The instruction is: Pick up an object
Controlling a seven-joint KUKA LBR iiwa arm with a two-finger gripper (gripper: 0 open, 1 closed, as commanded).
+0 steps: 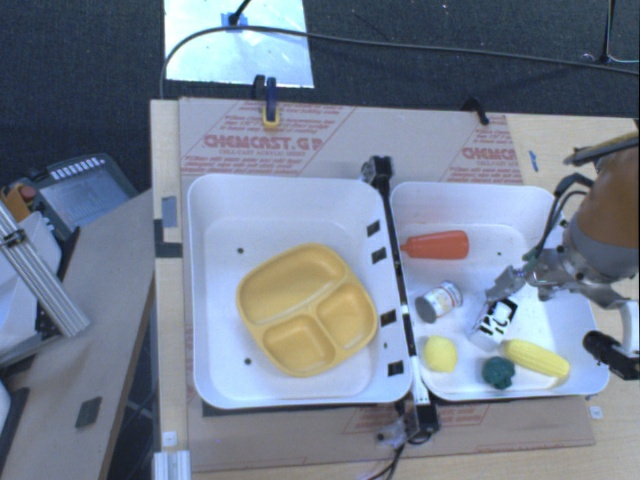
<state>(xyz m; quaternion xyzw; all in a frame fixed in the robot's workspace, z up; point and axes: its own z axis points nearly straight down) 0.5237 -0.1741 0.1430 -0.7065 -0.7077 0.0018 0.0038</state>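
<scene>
**A:** We are looking down on the worktop (300,128), where the grey arm is reaching into the right bin (470,200). The gripper (497,313) is hanging low over a small black-and-white object (494,320) near the middle of that bin, and we are reading the fingers as touching or nearly touching its top. Whether they are spread or clamped, we cannot tell from this angle.

**B:** So we are not calling it a grasp. What is lying around that object?

**A:** A small silver can (438,300) is lying just beside it, on the side toward the divider. A yellow corn cob (535,359) is lying just beside it toward the front edge, with a green lump (498,371) close to the cob and a lemon (440,353) farther toward the divider. An orange carrot (436,245) is resting well apart, toward the back wall. The left bin (290,193) is holding a yellow divided tray (305,308).

**B:** Where are we seeing the risk?

**A:** In the crowding, we are judging. If the fingers are coming down off-centre, they may be pinching only a corner of the black-and-white object and tipping it, or pushing it against the corn cob. The can looks ready to roll if nudged, and a slanted grip may slip on lifting.
</scene>
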